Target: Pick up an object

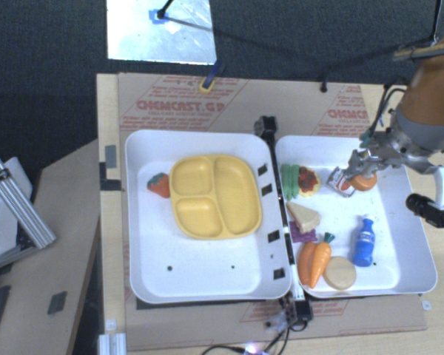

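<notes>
The object to pick is, we judge, the small round orange-and-red toy piece (361, 183) in the upper right of the frame, since the two-finger gripper (353, 174) sits right over it. Going from the left: the small red toy strawberry (159, 185) lies beside the yellow three-compartment plastic plate (213, 197) in the left white bin (140, 272). In the right white bin (418, 272) the toys are loosely scattered: a green and red vegetable piece (299, 179), a beige sandwich wedge (303, 216), two orange carrots (314, 261), a pale round biscuit (340, 274) and a blue bottle (364, 241). We cannot tell how the fingers stand, nor whether the orange piece is gripped; it seems to rest on the bin floor.
</notes>
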You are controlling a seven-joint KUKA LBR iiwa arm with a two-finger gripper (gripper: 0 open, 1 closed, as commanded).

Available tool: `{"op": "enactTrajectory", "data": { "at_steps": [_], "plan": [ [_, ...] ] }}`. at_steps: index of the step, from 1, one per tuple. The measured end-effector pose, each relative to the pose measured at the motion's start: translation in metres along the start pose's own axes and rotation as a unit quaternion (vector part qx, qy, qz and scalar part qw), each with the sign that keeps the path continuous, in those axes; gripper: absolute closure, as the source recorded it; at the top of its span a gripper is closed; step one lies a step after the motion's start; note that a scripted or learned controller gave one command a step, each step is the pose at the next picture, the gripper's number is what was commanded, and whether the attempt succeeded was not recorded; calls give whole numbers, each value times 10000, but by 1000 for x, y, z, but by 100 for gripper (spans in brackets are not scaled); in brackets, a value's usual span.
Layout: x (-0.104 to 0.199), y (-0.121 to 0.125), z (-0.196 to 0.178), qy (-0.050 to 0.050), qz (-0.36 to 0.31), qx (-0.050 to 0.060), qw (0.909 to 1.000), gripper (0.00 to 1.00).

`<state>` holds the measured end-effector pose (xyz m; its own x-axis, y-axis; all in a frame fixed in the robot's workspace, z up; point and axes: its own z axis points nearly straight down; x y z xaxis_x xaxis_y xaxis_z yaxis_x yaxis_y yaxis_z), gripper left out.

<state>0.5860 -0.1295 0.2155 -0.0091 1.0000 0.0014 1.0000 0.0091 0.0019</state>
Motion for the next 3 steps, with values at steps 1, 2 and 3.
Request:
{"op": "enactTrajectory", "data": {
  "at_steps": [1,2,3],
  "plan": [
    [54,16,-10,1,-6,-6,10000,100],
    [105,10,-1,1,0,8,10000,100],
    [131,13,-19,-2,7,-4,10000,100]
  ]
}}
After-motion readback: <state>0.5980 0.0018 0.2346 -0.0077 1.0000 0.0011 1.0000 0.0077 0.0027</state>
